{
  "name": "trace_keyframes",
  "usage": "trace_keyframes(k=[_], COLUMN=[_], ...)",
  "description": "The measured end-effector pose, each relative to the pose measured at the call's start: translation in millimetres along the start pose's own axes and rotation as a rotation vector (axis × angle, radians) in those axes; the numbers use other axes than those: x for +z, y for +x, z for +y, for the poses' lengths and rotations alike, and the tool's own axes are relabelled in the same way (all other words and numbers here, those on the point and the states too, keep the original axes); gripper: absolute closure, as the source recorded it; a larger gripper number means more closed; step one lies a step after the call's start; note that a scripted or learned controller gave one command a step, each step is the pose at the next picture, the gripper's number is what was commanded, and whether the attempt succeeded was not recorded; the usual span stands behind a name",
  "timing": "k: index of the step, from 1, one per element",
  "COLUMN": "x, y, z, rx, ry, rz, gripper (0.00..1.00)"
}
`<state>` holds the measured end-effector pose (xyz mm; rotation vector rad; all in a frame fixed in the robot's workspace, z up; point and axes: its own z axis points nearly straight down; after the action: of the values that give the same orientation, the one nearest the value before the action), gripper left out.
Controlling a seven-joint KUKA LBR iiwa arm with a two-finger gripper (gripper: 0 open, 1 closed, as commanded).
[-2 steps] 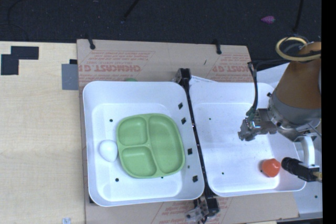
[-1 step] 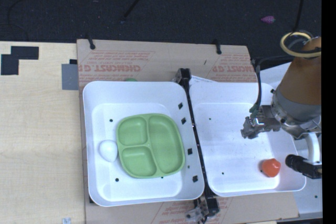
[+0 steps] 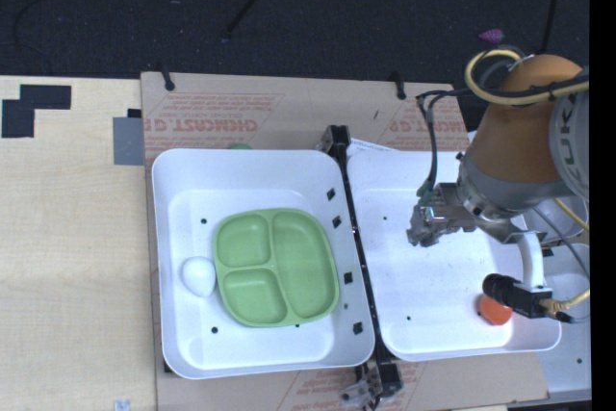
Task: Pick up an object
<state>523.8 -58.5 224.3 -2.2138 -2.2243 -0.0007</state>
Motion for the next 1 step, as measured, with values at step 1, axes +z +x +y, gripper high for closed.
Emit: trace_keyframes(k=[1], x=[-5.5], y=[59.0], z=[8.0], rx=[-0.001], ry=[0.001], rz=[0.0], gripper=[1.0])
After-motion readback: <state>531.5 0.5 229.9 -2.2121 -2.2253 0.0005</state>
